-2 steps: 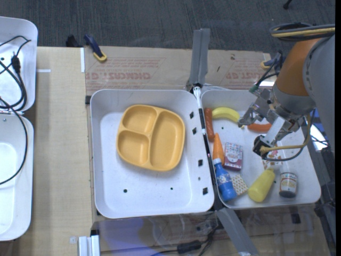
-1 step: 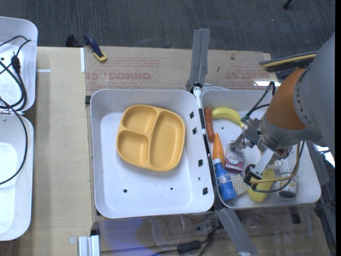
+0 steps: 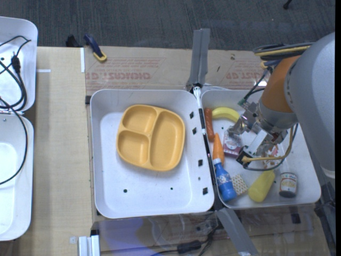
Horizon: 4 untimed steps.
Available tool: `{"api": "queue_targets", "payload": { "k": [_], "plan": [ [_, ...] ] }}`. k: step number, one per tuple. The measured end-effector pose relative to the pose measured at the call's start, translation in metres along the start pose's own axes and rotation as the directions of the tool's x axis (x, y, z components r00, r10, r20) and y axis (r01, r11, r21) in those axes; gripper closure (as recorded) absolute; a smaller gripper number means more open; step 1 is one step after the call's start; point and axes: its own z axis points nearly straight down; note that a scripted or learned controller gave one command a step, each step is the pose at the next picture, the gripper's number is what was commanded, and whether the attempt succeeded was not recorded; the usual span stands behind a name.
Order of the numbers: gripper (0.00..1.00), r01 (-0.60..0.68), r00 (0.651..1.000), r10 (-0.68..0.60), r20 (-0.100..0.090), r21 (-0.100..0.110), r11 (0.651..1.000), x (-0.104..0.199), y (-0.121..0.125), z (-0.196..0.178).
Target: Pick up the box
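The box (image 3: 232,143) is a small white and pink pack lying in the right bin (image 3: 308,192), left of centre. It is partly covered by the gripper. My gripper (image 3: 239,128) hangs low over the box, just below the banana, and the grey arm with its orange band reaches in from the right. I cannot tell from this angle whether the gripper is touching the box.
Around the box lie a yellow banana (image 3: 226,113), a red stick (image 3: 209,125), an orange carrot (image 3: 218,147), a blue bottle (image 3: 225,183), a yellow lemon-like fruit (image 3: 261,187) and a small can (image 3: 287,184). The left bin (image 3: 106,188) holds a yellow divided plate (image 3: 151,137).
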Motion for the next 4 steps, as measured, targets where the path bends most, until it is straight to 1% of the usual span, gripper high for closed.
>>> {"api": "queue_targets", "payload": {
  "k": [1,2,3,4],
  "plan": [
    [0.0,0.08,0.997,-0.08,-0.003,-0.003,0.997,-0.018,-0.021,-0.001],
    [1.0,0.078,0.997,-0.078,-0.003,-0.002,0.997,-0.018,-0.021,-0.01],
    [0.0,0.078,0.997,-0.078,-0.003,-0.002,0.997,-0.018,-0.021,-0.01],
    [0.0,-0.049,0.999,0.049,-0.006,-0.001,0.999,-0.03,-0.031,-0.001]
  ]
}}
